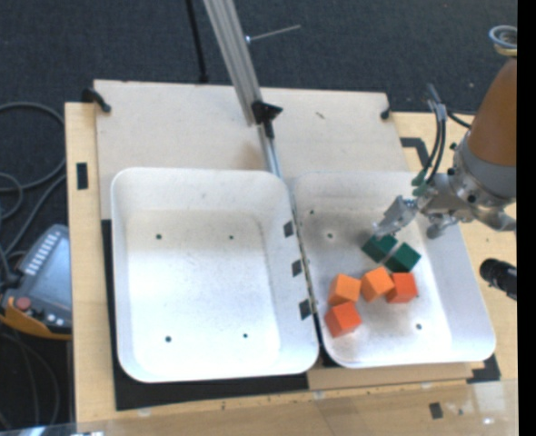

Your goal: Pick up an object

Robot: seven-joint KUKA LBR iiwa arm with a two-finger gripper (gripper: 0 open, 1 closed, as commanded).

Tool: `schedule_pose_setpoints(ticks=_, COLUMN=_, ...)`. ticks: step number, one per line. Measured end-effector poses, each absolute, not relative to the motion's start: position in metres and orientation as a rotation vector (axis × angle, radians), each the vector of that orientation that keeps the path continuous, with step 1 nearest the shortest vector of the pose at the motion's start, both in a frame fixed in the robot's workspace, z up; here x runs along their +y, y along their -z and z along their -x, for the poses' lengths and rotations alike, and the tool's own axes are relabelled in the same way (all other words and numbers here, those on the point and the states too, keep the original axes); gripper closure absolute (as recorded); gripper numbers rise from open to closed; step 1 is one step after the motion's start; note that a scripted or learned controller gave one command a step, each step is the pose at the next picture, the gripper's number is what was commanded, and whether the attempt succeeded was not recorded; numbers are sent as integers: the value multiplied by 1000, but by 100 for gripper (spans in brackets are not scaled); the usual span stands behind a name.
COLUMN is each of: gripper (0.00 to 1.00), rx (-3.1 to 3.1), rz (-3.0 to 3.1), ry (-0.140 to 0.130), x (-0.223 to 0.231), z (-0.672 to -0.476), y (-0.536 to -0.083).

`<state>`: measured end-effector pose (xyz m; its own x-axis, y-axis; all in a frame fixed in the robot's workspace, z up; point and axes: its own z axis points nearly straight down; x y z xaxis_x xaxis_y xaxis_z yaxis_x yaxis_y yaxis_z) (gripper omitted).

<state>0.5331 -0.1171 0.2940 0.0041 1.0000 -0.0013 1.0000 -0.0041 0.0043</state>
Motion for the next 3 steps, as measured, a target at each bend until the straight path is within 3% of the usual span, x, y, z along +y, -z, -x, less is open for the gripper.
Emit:
schedule_pose_setpoints(ticks=1, gripper=0, rx=2226, rz=-2225, ry=8, x=-97, z=-527, y=-174)
schedule_pose_setpoints(ticks=2, gripper=0, rx=2214, rz=-2221, ry=-4, x=-103, z=-518, y=-219)
schedule_pose_setpoints(ticks=3, gripper=0, rx=2212, rz=-2215, ry=-11, x=-93, z=-523, y=-128)
